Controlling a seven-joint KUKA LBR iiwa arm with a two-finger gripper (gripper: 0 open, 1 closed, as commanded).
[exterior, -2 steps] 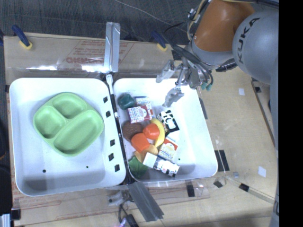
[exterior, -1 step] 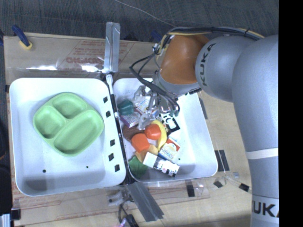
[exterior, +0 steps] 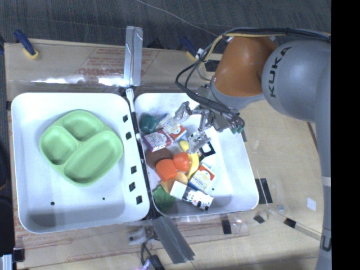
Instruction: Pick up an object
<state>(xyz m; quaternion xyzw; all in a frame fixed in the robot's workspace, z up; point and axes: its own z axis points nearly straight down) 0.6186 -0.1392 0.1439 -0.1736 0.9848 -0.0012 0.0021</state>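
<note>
Looming over the right bin (exterior: 242, 167), the grey arm (exterior: 292, 77) hangs its fingers (exterior: 194, 125) spread, gripping nothing, just above the heap of objects (exterior: 180, 165) against that bin's left wall. Nothing is lifted yet; descent, closing and raising remain.

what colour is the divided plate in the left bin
Light green. The divided plate lies in the left bin, plain in the camera view.
</note>
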